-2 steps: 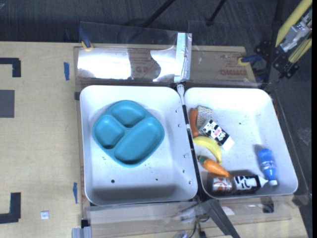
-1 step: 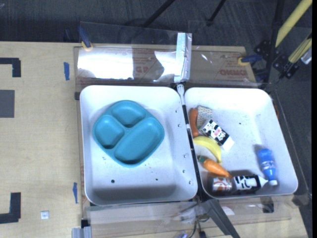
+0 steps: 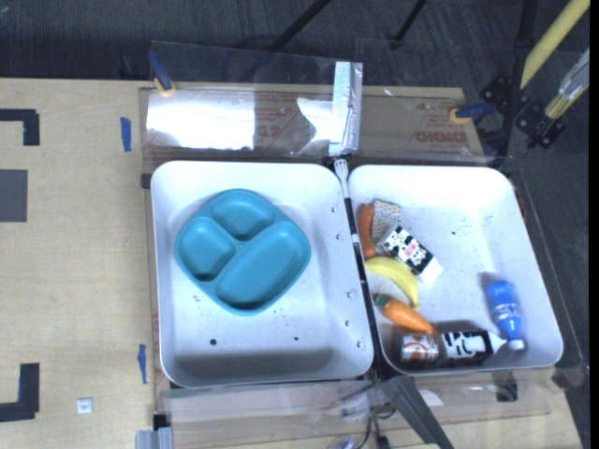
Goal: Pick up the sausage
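Note:
The sausage point(image 3: 366, 228) is a short reddish-brown piece lying lengthwise against the left wall of the right bin point(image 3: 487, 204). A black-and-white cow-patterned carton point(image 3: 408, 250) lies just to its right and touches it. A small grey packet point(image 3: 386, 211) sits at the sausage's upper right.
A banana point(image 3: 394, 278) lies below the sausage, then a carrot point(image 3: 407, 316) and a dark bottle point(image 3: 449, 346) along the front wall. A blue bottle point(image 3: 504, 311) lies at the right. The left bin point(image 3: 187, 344) holds a blue divided plate point(image 3: 243, 249).

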`<action>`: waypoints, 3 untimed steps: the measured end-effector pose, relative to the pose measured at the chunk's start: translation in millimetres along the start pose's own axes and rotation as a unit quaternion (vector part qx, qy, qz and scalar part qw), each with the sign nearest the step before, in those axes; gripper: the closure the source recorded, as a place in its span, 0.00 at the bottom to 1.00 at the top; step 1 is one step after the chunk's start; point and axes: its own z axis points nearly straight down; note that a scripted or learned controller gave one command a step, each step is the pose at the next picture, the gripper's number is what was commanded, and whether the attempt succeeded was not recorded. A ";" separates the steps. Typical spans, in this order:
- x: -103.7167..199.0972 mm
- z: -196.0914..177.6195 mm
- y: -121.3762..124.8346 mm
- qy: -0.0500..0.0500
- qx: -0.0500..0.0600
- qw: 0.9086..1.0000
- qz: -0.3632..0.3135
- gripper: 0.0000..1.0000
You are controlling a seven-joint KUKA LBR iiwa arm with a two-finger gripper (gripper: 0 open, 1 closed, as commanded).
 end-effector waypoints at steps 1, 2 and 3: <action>44.0 -0.4 -38.4 0.003 0.000 0.994 -0.106 1.00; 43.0 -12.9 -37.0 -0.002 -0.001 0.994 -0.106 1.00; 58.6 -0.6 -50.1 0.003 0.000 0.975 -0.222 1.00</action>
